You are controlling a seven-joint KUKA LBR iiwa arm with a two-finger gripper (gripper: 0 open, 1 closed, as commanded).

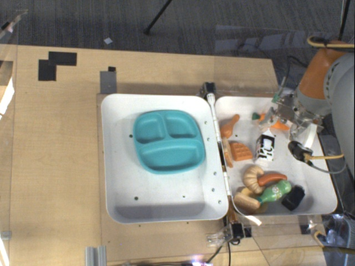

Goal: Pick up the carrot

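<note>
End effector [288, 118] sits low over the far right part of the right bin [327, 201], its metal parts tangled in view with something orange beneath. Cannot tell whether it is clenched or released, nor whether anything is grasped.

Carrot [259, 116]: judged to be the small orange piece with a green tip near the far wall of the right bin, just beside the end effector on its left (the orange bit directly under the tool may be part of it; unclear).

Risks from here:
- Wrong pick. Other orange items lie close: a curved orange piece [228, 125] and an orange wedge [241, 151] toward the divider.
- The black-and-white carton [267, 147] stands just nearer than the tool; a sideways move could knock it over.
- Carrot near the bin wall, so the tool could strike the rim or pinch only the tip and slip off.

The left bin [119, 204] holds a teal tray [168, 139], well apart.
</note>
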